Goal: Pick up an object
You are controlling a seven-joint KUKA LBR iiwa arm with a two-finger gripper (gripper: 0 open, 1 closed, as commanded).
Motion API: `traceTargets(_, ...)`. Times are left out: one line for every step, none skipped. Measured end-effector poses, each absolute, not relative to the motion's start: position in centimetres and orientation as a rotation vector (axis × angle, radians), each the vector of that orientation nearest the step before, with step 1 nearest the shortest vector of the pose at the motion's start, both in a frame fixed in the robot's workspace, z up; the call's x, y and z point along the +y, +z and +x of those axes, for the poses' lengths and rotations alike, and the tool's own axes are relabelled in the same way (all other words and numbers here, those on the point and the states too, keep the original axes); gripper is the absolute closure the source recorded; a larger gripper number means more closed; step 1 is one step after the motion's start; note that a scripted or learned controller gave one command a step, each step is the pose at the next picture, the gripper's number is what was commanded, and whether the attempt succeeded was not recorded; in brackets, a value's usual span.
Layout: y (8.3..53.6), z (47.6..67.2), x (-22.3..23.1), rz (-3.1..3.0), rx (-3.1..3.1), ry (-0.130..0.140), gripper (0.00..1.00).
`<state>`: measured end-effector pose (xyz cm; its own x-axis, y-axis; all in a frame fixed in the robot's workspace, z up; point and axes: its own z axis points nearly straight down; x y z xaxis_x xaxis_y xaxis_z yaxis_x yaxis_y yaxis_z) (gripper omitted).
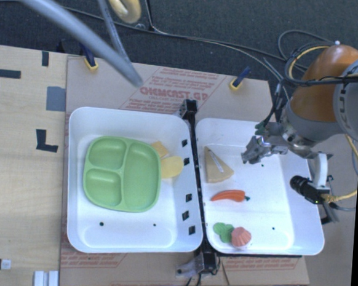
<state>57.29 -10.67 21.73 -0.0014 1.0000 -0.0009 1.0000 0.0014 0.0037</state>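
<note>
Grey fingers of our gripper (254, 152) hang over the right bin (288, 203); we cannot tell whether they are apart or together, and nothing shows between them. We judge this the approach step. Nearest, just to its left and slightly lower, lies the cheese wedge (216, 165), with the carrot (229, 196) below that; next we must descend onto one.

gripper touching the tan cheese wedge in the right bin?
Apart. Camera view shows bare white bin floor between the gripper and the tan cheese wedge.
</note>
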Motion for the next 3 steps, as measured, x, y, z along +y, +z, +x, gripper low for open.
traceTargets(22.3,55.5,-6.0,2.216,2.229,0.001,1.00)
traceTargets(21.3,55.0,-0.3,2.216,2.230,-0.001,1.00)
traceTargets(22.7,53.8,5.4,2.214,2.232,0.001,1.00)
